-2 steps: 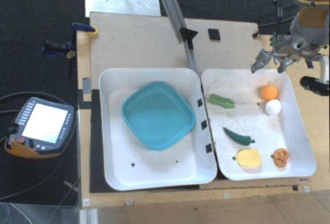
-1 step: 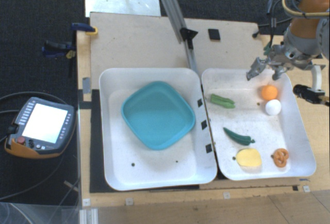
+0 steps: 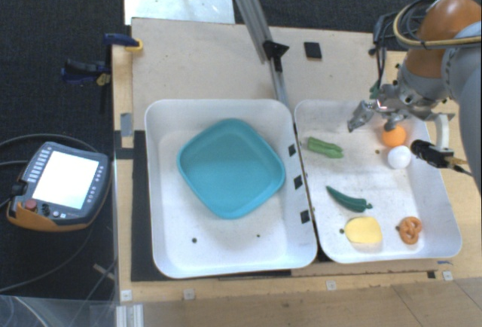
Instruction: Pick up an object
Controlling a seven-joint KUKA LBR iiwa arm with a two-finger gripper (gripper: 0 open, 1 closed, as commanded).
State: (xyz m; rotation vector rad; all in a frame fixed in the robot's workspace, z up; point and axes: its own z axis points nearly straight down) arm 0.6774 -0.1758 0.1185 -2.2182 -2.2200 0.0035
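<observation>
Six small things sit in the right-hand white bin on my feed, and any of them could be the pick. Nearest the hand is an orange ball, just below and right of the fingers, with a white ball touching or almost touching its lower edge. Further left, near the bin's upper middle, lies a light green pod, tilted a little. Below it, toward the centre, a darker green pepper lies on a slant. Along the bin's near edge I see a yellow lump and, just to its right, a small brown pretzel.

The hand hangs over the upper part of that bin, close above the orange ball, its grey fingers spread apart and pointing down-left; I see nothing between them. Behind it the arm comes in from the right, orange band above the wrist. A black-tipped cable end juts out beside the white ball.

The left-hand white bin holds a teal square plate, set cornerwise. Both bins rest side by side on the tabletop. Off to the left, on the dark floor, lies a control pendant with a lit screen
</observation>
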